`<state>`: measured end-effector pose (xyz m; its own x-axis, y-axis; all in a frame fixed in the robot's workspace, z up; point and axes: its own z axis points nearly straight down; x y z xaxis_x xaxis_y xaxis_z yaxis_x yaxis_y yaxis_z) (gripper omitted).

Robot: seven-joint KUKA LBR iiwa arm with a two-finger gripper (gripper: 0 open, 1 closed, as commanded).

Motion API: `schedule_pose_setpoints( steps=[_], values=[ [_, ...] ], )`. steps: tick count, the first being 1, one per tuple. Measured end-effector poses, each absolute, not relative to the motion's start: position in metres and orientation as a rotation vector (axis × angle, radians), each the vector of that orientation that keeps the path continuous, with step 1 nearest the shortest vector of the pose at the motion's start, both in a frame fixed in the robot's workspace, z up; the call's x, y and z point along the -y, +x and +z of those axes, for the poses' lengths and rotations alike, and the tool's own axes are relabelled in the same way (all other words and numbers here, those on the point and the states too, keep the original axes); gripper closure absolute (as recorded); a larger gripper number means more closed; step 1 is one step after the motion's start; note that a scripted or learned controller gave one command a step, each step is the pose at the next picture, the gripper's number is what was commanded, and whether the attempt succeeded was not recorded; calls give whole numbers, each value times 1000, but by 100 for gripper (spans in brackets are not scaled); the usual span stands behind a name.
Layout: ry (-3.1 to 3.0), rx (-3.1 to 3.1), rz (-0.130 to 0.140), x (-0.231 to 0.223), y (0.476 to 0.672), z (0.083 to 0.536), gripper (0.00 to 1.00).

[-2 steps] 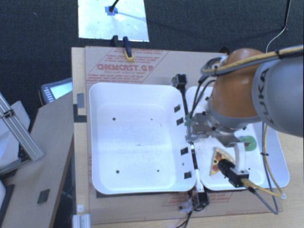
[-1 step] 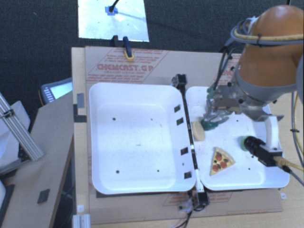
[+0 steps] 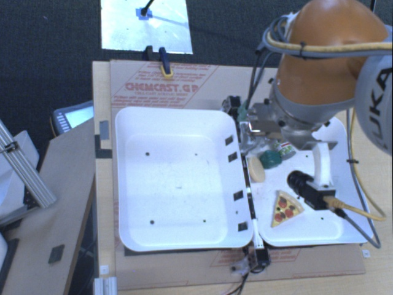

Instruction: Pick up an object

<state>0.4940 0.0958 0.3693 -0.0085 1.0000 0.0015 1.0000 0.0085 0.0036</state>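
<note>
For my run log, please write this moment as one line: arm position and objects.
arm: over right bin | in bin: pizza slice, teal piece, tan piece | grasp: cannot tell

The left bin (image 3: 178, 183) and right bin (image 3: 307, 232) are sitting side by side. In the right bin, a pizza slice (image 3: 287, 208) is lying frontmost; an oval piece (image 3: 256, 171) and a rounded object (image 3: 270, 159) are lying behind it, touching.
</note>
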Motion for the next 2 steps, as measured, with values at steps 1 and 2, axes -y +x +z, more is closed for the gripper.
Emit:
schedule_pose_setpoints(
  steps=[1, 2],
  values=[
    [2208, -2222, 26, -102, 487, 530, 100],
    [2209, -2233, 8, -190, 486, 536, 100]
  ],
)
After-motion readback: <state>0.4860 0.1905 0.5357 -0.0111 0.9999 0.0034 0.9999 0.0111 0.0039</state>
